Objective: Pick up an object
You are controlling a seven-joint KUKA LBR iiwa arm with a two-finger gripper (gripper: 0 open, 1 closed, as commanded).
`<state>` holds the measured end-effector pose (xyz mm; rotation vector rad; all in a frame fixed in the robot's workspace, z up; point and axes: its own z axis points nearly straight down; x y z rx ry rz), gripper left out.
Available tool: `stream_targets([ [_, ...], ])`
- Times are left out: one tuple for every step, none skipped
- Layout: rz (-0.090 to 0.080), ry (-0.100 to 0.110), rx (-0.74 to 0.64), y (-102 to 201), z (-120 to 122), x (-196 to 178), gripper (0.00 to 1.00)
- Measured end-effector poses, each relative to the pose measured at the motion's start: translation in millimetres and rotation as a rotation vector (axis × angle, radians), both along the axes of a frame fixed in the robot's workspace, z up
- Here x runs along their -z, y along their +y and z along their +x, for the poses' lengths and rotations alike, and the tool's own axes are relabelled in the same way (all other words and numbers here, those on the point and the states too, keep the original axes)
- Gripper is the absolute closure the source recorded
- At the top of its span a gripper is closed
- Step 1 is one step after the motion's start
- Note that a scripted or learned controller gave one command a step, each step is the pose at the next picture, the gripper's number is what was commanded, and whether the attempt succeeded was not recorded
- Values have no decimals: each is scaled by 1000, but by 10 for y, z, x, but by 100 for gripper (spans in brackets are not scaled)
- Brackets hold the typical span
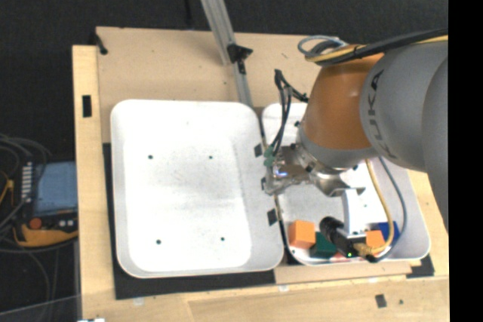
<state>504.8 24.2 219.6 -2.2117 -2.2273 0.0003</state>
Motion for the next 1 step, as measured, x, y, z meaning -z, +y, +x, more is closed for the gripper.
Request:
stream_targets([
  [1, -1, -2, 452, -133, -94, 100],
])
